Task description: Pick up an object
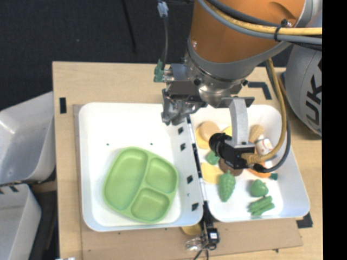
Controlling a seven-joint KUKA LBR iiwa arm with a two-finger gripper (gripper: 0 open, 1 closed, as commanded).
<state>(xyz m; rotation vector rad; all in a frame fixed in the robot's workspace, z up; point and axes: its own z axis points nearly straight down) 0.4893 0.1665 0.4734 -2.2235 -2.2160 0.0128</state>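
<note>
Many small toy foods crowded in the right bin point(290, 186): a green bumpy piece point(226, 186), a green round piece point(259, 188), a green long piece point(261, 205), a beige round piece point(206, 130). Probably light, hard plastic, smooth and a little slippery, not fragile; best taken across the narrow middle. In the left bin point(108, 129), a green divided plate point(142, 184), flat and thin, graspable perhaps at the rim. Gripper point(176, 111) above the far end of the wall between the bins; impossible to tell if apart or together. Smooth white floors, low walls; little room among the toys, much around the plate
</note>
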